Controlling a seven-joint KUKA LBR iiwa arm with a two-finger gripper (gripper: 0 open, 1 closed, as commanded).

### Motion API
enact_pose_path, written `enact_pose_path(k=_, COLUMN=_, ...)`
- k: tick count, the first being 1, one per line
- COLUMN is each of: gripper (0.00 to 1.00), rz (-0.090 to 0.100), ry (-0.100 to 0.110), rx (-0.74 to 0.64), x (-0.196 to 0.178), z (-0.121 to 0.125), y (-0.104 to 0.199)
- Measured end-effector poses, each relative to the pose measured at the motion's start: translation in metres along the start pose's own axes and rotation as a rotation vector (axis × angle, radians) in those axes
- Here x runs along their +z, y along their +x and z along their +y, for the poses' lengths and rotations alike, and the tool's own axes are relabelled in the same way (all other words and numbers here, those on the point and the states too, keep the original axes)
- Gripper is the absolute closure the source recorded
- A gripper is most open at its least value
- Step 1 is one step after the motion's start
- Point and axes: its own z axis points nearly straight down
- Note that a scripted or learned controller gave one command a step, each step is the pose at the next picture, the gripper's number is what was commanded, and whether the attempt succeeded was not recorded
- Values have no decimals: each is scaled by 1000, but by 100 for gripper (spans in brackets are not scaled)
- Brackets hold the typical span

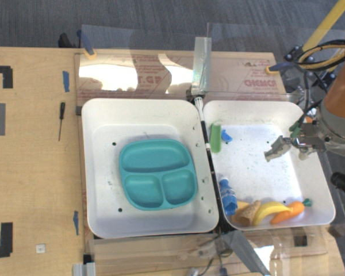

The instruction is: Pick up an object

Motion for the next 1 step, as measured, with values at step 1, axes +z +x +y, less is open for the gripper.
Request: enact_pose_path(k=1, gripper=0, rz=1, ry=7, rx=-12, x=94, z=-36, y=45)
